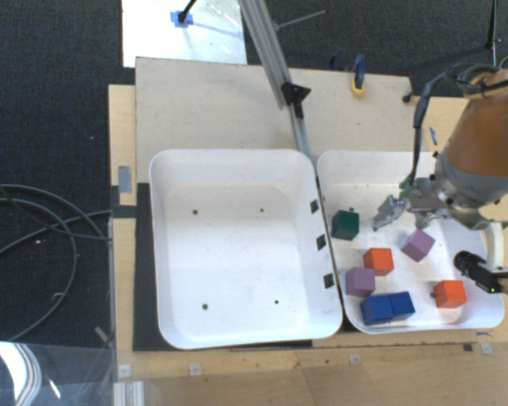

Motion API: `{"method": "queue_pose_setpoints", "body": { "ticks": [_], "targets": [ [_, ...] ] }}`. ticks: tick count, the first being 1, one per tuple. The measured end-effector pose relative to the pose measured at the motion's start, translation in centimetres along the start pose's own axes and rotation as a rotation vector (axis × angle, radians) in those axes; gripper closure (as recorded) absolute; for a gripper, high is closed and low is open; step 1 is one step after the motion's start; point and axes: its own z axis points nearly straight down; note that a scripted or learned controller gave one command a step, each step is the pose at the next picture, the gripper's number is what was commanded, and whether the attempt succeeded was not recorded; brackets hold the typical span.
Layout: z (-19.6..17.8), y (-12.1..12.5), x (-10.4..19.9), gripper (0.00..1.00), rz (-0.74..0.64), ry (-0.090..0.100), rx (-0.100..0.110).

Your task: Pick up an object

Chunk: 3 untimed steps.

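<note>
My gripper [388,214] hangs over the right bin [339,169], at the end of the grey and orange arm reaching in from the right. A dark green block [345,224] lies just to its left. A purple block [418,245] sits just below and to the right of it, and an orange block [378,260] lies below. Nearer the front are a second purple block [360,281], a blue block [387,308] and another orange block [450,293]. I see nothing held in the gripper.
The left bin [165,227] stands beside the right one, sharing a raised middle wall [322,235]. A slanted metal rod [271,49] crosses above the back of the bench. A black and white part of the arm [483,271] overhangs the right bin's right edge.
</note>
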Motion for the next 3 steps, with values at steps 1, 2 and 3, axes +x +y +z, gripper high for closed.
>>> {"method": "queue_pose_setpoints", "body": {
  "ticks": [1, 2, 3],
  "targets": [
    [1.5, -5.6, -5.8, 0.00, 0.009, -0.003, 0.005],
    [11.7, 1.1, -8.6, 0.00, -0.001, -0.003, 0.001],
    [10.2, 1.1, -8.6, 1.00, -0.003, -0.003, -0.002]
  ]
}}
